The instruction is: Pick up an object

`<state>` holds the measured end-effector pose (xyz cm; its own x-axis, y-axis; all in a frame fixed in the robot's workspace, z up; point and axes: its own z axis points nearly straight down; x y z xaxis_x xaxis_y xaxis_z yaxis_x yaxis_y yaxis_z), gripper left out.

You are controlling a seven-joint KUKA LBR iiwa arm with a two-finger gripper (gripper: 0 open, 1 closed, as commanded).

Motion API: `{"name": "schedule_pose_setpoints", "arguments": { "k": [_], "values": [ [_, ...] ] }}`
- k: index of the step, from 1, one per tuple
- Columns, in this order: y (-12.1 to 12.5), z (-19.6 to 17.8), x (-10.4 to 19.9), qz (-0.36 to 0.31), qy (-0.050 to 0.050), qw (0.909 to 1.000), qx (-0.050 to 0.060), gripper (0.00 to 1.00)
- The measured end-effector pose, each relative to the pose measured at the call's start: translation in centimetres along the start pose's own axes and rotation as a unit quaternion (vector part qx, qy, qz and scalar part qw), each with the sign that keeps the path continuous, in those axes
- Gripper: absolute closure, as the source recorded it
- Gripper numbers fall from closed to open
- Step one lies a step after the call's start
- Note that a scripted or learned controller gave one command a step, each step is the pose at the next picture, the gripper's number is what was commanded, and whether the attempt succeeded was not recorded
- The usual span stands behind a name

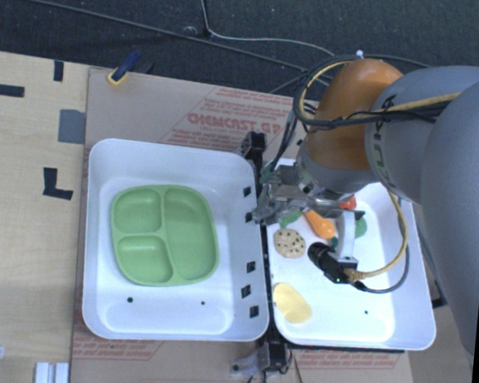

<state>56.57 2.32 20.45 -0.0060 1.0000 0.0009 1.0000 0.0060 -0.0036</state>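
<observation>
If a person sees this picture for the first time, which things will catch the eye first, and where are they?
The big grey arm with its orange band fills the upper right, reaching down over the right white bin. In the left white bin lies a pale green plastic plate with three compartments. Under the arm sit a round speckled cookie, a small orange carrot-like piece and a pale yellow oval piece.

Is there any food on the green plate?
No, it's empty. The green plate lies flat in the left bin, and all three of its sections show bare green.
</observation>
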Motion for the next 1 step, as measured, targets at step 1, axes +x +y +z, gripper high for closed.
{"name": "schedule_pose_setpoints", "arguments": {
  "k": [1],
  "values": [
    [-1.11, -1.50, 5.42, -0.001, 0.000, 1.0000, -0.001, 1.00]
  ]
}}
